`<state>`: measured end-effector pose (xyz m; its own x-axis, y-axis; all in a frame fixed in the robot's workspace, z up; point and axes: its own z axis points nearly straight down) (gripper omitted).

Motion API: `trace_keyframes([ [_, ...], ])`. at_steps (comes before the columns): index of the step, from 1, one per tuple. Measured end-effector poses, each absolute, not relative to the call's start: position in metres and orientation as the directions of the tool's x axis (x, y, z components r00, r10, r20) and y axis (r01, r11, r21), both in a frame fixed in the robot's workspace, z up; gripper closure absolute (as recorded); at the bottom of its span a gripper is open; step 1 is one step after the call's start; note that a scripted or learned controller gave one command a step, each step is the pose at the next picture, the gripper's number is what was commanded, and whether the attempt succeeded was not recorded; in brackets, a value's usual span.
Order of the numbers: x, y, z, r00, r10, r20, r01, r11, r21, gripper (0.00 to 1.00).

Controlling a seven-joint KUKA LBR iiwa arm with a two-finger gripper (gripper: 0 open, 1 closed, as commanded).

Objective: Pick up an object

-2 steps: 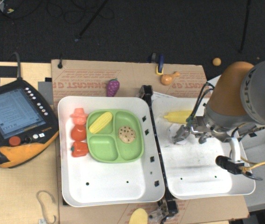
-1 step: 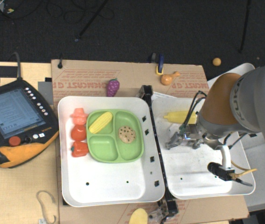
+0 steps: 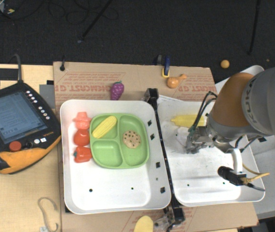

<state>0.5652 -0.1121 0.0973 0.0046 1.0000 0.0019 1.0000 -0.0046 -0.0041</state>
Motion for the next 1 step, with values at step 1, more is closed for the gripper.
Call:
trace_keyframes([
  [1,0.5666,-0.1116,0.1600,0.001,1.000,0.000,1.000,-0.001,0.002,1.00],
])
